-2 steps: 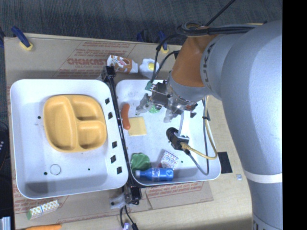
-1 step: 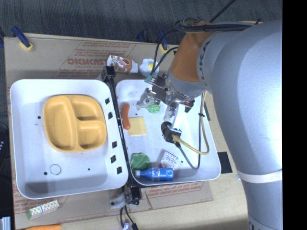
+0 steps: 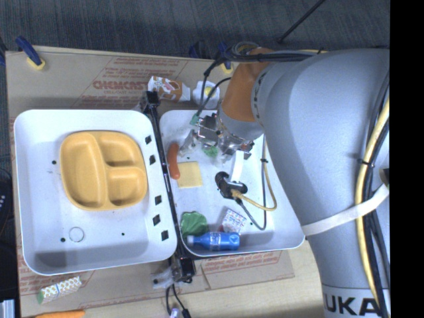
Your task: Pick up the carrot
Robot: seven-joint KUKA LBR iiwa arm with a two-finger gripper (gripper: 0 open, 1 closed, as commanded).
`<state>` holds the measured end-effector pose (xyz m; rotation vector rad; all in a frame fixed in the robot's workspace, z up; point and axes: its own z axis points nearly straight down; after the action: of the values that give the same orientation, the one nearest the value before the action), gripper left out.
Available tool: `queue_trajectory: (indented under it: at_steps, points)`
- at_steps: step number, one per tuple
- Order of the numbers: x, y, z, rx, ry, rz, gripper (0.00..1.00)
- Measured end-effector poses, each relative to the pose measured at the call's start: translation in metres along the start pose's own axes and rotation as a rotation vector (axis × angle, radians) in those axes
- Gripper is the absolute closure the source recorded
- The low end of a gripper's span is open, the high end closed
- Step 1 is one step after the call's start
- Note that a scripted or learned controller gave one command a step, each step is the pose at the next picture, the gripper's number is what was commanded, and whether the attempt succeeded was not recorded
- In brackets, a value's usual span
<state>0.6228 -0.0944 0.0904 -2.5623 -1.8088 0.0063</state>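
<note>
Two white bins [image 3: 26, 177], arm bent over right bin, claw [image 3: 211, 136] grip unclear, beside carrot [image 3: 173, 161]

End effector [image 3: 211, 138] fingers lost in clutter (state unclear), orange item [image 3: 61, 313] cut off at bottom edge

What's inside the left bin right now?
The left bin holds a yellow divided tray, its compartments bare. The carrot lies in the right bin. Whatever is beneath the tray is covered.
</note>
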Motion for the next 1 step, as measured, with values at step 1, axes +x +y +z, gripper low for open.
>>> queue_trajectory:
  at_steps: [1]
  points:
    - [0.0009,0.0003,-0.0108,0.002,0.001,-0.005,1.0]
